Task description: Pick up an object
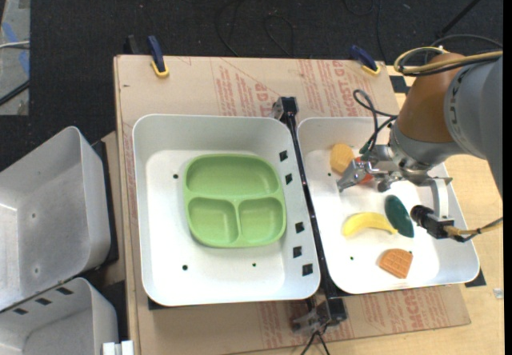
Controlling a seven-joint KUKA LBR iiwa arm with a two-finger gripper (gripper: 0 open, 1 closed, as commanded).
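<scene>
Grey arm (472, 105) reaches in from right, hand (358, 176) lowered.

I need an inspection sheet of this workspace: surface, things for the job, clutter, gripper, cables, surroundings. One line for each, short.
Surface: cardboard-covered bench with left bin and right bin side by side.
Job's things: yellow banana, dark green object, orange waffle-like piece, orange-yellow object, all in the right bin.
Clutter: green divided plate in the left bin.
Gripper: gripper low over the right bin, near the orange-yellow object; holding nothing that can be seen.
Cables: yellow and black cables on the arm; black cables on the floor.
Surroundings: white containers left of the bench; clamps on its far edge.
</scene>
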